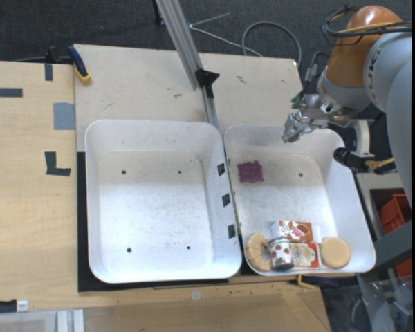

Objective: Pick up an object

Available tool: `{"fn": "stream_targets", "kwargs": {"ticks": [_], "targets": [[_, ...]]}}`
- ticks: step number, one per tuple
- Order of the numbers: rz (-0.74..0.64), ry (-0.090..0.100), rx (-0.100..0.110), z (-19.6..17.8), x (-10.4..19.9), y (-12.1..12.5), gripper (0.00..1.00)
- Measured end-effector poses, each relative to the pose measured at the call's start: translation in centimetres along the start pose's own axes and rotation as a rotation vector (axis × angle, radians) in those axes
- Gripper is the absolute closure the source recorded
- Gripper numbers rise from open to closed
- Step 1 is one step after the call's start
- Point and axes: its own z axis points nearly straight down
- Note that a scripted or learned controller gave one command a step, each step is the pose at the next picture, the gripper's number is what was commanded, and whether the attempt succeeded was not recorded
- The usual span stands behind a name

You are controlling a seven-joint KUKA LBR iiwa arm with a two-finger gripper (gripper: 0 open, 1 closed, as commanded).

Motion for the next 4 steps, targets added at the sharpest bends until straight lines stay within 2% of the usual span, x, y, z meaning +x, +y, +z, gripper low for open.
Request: {"fn": "stream_targets", "kwargs": {"ticks": [1,2,3,4], "targets": [[0.0,-0.001,-0.001,-5.3,0.1,0.1,1.0],[-0.003,0.001,0.007,-4.3,5.7,-1.0,1.0],[-0.005,0.002,0.006,-5.4,11.1,-2.0,1.0],[-0.005,0.001,0.007,-4.9,16.3,-1.9,1.0]]}}
